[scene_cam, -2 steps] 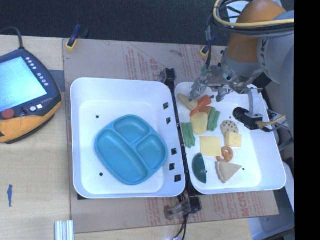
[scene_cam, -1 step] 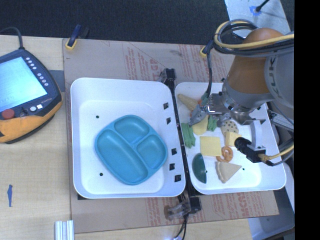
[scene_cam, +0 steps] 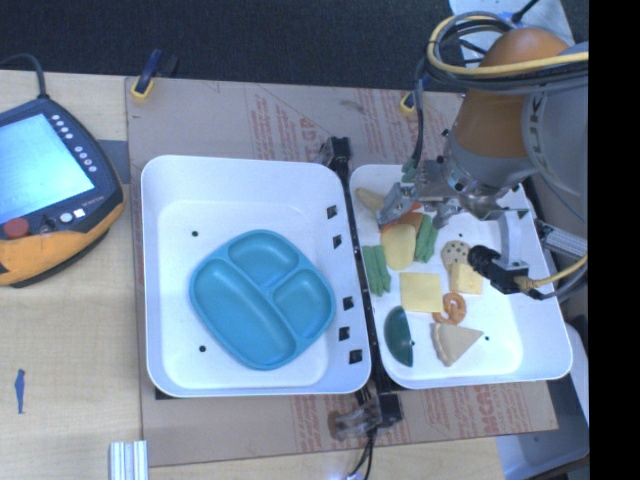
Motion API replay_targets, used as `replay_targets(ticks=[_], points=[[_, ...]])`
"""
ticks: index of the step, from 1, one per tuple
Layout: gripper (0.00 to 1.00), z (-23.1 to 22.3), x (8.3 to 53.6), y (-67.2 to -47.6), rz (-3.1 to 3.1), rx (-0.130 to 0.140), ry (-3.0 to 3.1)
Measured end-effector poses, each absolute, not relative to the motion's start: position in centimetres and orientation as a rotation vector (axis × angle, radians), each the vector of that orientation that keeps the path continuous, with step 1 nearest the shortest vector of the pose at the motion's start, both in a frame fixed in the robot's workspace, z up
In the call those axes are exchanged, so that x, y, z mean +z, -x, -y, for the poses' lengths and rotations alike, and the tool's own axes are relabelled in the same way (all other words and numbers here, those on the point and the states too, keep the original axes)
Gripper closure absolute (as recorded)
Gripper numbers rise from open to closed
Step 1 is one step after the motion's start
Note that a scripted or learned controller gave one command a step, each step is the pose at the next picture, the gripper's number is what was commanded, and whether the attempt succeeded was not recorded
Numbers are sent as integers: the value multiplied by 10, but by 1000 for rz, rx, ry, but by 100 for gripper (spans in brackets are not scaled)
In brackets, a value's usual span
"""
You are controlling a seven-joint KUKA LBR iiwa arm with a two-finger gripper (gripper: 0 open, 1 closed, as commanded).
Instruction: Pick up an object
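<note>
My gripper (scene_cam: 414, 204) hangs low over the far part of the right bin (scene_cam: 530, 360), above a cluster of toy foods. Right under it lie a yellow-orange piece (scene_cam: 398, 246) and a short green piece (scene_cam: 425, 236). A green bean pod (scene_cam: 376, 268) lies to their left, and a pale banana-like piece (scene_cam: 369, 199) sits in the far left corner. Nearer the front are a yellow cheese square (scene_cam: 421, 291), a holed cracker (scene_cam: 456, 251), a small yellow block (scene_cam: 468, 281), an orange curl (scene_cam: 453, 309), a dark green oval (scene_cam: 398, 335) and a beige wedge (scene_cam: 456, 343). Nothing shows as held.
The left bin (scene_cam: 170, 193) holds a blue divided plate (scene_cam: 262, 297). A black clip strip (scene_cam: 348, 268) runs between the bins. A teach pendant with a screen (scene_cam: 45, 188) lies at the far left of the bench. Yellow cables (scene_cam: 470, 43) loop over the arm.
</note>
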State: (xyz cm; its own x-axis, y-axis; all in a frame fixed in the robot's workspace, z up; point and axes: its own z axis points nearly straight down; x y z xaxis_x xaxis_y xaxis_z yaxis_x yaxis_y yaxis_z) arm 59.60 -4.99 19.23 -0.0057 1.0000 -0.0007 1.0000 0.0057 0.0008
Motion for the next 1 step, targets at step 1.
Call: replay_targets(ticks=[1], points=[[0,44,193,-657,-2228,2,-2211]])
